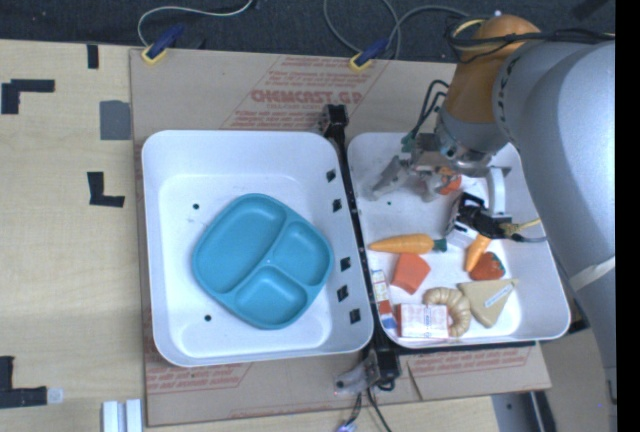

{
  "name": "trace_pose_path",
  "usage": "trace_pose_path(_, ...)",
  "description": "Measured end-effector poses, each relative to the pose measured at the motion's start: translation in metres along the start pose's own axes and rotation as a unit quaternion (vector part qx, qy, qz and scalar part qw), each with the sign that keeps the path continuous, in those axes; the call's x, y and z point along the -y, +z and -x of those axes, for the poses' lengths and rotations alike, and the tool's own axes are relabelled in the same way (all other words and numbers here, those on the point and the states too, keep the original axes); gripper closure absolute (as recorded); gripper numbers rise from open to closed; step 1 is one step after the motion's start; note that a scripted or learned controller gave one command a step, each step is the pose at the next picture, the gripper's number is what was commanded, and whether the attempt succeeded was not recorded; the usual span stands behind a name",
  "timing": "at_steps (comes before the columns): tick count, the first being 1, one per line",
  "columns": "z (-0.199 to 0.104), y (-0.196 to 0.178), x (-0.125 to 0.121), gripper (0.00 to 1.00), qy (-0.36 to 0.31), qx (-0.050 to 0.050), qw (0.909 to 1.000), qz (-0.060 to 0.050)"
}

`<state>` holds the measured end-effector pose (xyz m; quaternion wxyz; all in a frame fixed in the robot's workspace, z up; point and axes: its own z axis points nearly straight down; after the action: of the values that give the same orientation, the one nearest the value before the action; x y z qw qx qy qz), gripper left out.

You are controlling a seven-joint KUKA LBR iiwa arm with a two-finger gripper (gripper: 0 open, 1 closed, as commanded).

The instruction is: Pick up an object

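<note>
My gripper (412, 182) is low in the upper part of the right bin (540, 320), reaching in from the right. Its fingers (386, 183) stand open over bare bin floor with nothing between them. A small red-orange thing (452, 185) peeks out just right of the gripper, partly hidden. Below lie a carrot (402, 244), an orange-red block (409, 272), a red and orange piece (483, 262), a croissant (450, 306), a pale wedge (490, 298) and a small white and red box (422, 321).
The left bin (165, 170) holds a blue divided plate (262, 260). A black divider with clips (342, 190) runs between the bins. A narrow printed strip (378, 286) lies along the right bin's left wall. Cables (360, 10) loop behind the bins.
</note>
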<state>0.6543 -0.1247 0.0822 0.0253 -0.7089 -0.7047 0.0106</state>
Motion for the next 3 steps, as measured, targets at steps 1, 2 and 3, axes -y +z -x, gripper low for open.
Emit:
trace_pose_path(1, 0.073, -0.073, -0.004, 0.0, -0.004, 0.01, 0.9996, 0.025)
trace_pose_path(2, 0.067, -0.003, 0.045, 0.0, -0.004, 0.011, 0.9996, 0.026)
trace_pose_path(3, -0.038, -0.101, 0.034, 0.0, -0.005, 0.01, 0.9996, 0.026)
